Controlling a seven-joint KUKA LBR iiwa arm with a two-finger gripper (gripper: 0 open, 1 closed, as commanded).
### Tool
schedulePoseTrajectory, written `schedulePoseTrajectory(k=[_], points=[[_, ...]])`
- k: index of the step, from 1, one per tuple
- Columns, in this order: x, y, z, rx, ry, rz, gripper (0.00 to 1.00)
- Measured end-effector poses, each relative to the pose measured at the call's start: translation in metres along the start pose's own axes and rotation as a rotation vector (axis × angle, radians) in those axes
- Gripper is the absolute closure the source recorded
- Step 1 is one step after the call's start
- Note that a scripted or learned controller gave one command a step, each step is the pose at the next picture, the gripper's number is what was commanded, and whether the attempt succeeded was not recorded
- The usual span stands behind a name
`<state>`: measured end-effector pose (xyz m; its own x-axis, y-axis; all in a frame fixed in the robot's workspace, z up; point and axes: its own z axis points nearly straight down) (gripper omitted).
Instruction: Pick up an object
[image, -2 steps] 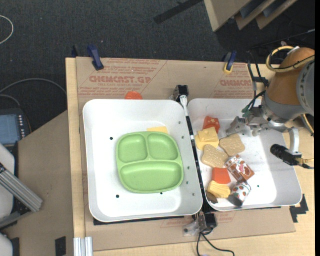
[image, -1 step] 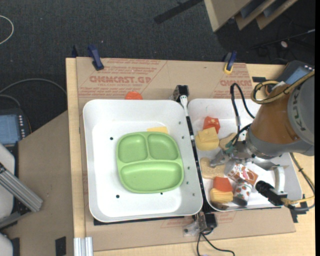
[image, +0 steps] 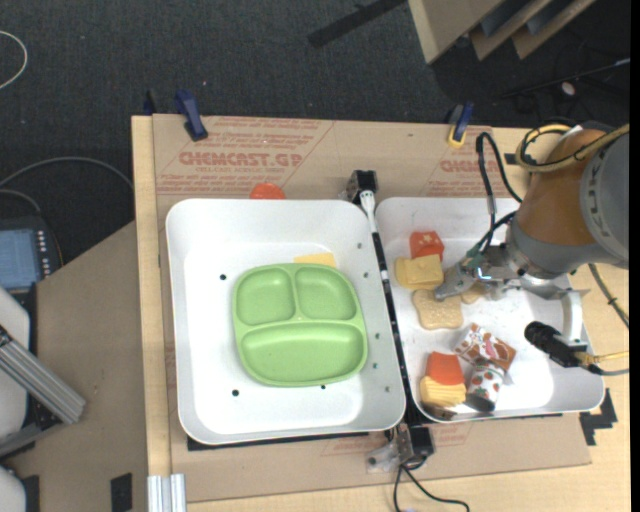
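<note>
The right bin (image: 560, 395) holds several toy foods. A red block (image: 426, 243) lies at the back, with a yellow cheese wedge (image: 417, 271) just in front of it. A tan biscuit (image: 437, 313) sits mid-bin. Nearer the front are a crumpled red and white wrapper (image: 485, 352) and an orange and yellow block (image: 444, 376). My gripper (image: 464, 287) reaches in from the right, low over the bin. Its tip is right at the biscuit's upper right edge, beside the cheese wedge. I see nothing held in it.
The left bin (image: 195, 300) carries a green divided plate (image: 297, 324), with a pale yellow piece (image: 315, 260) behind it. An orange object (image: 266, 191) lies on the board behind that bin. A black divider rail (image: 384, 290) runs between the bins. Cables (image: 492, 180) hang by the arm.
</note>
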<state>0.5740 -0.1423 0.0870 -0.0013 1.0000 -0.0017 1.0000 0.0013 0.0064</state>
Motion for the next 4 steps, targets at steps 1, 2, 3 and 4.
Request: schedulePoseTrajectory(k=[1, 2, 3, 4], points=[[0.044, 0.053, 0.0, 0.0, -0.001, -0.004, 0.0], [0.043, 0.053, -0.011, -0.004, 0.001, -0.001, 1.0], [0.043, 0.053, -0.011, -0.002, 0.001, -0.001, 0.0], [0.048, 0.094, 0.003, 0.005, 0.001, 0.0, 0.0]])
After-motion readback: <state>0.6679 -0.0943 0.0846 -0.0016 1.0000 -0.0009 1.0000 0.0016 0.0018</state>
